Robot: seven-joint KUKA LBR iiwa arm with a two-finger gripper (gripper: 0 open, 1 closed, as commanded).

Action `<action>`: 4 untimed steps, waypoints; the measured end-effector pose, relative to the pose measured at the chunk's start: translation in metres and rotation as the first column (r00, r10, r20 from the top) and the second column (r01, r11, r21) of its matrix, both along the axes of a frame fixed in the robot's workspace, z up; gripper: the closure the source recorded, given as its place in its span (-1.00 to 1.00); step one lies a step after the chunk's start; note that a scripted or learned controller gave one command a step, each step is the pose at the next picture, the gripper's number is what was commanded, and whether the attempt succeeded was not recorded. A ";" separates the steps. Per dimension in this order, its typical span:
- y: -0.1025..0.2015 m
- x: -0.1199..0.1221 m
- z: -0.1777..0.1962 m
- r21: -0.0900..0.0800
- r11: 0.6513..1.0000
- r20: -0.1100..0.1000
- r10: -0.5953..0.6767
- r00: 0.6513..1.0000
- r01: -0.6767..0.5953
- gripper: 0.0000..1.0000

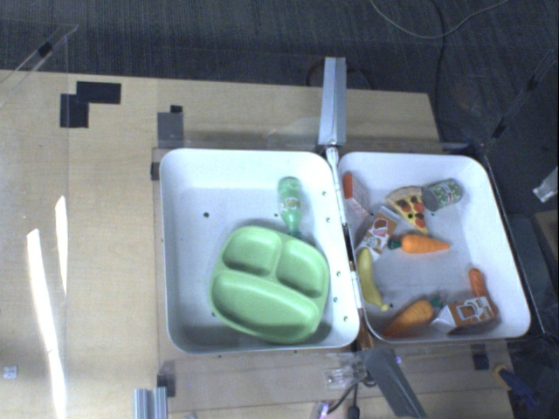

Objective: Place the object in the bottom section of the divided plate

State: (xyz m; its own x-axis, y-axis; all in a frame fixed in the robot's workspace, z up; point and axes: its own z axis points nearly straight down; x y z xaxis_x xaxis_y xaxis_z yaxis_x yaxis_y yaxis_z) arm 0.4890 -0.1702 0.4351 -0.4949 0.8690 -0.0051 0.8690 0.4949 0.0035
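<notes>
Green three-section divided plate (271, 284), glossy, tilted.

The divided plate (271, 282) is seen as smooth, glossy green plastic; both bins (188, 234) appear matt white plastic, the tabletop (87, 234) pale wood.

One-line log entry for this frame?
left bin: green divided plastic plate, all sections bare | small green bottle beside plate's top edge | right bin: orange toy carrot, yellow banana
</notes>
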 end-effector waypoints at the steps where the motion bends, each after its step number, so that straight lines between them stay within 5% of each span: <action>1: 0.000 0.000 0.000 0.000 1.000 0.000 0.000 1.000 0.000 -1.00; 2: 0.001 0.003 0.011 -0.003 1.000 0.004 0.007 1.000 -0.007 1.00; 3: -0.036 0.000 0.000 -0.002 0.944 -0.001 0.331 0.944 -0.331 1.00; 4: -0.035 0.000 0.000 -0.001 0.965 -0.001 0.263 0.965 -0.263 1.00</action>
